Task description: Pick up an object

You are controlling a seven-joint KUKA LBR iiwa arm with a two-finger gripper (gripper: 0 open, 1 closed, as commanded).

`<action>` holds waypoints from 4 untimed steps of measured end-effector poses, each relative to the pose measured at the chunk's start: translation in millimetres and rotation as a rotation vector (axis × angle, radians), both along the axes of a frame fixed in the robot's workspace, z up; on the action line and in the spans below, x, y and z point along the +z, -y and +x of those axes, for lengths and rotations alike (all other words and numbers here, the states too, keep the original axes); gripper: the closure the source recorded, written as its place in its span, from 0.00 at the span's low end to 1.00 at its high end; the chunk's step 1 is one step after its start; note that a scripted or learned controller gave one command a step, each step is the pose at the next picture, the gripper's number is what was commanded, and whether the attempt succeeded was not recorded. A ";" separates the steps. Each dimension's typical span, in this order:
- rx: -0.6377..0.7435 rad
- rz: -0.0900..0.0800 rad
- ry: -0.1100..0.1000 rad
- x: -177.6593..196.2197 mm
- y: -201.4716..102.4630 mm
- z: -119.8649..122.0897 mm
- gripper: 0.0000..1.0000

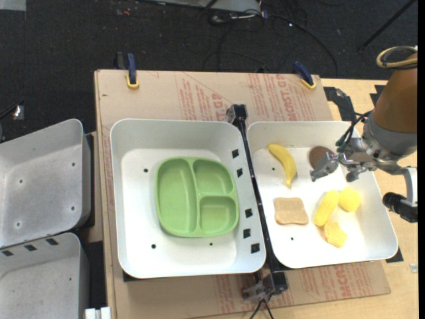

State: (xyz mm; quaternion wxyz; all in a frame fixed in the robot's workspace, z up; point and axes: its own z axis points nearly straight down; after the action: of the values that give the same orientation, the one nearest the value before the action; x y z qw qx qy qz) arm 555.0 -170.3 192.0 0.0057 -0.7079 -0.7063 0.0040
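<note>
Bins: two; left bin, right bin.
Left bin: one green divided plate.
Right bin: one banana, one bread slice, three yellow pieces, one brown item, possibly a toy.
Gripper: over right bin's far side, fingers parted, grasping nothing.

Two white bins side by side on a cardboard sheet held by clamps at the far edge. Left bin: green divided plate, three compartments, lying flat near the middle. Right bin adjoins it along a black divider. Left of the bench, white panels; beyond, dark floor with cables
</note>
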 end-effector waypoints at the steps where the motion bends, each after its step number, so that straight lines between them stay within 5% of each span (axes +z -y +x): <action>1: 0.003 -0.002 0.013 7.4 -0.4 3.3 0.00; 3: 0.001 -0.002 0.012 -102.1 3.2 1.0 0.00; 4: 0.001 -0.003 0.015 -89.6 3.5 1.8 1.00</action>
State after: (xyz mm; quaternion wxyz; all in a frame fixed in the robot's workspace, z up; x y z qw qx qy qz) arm 556.8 -173.8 102.4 -0.0004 -0.7076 -0.7066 -0.0002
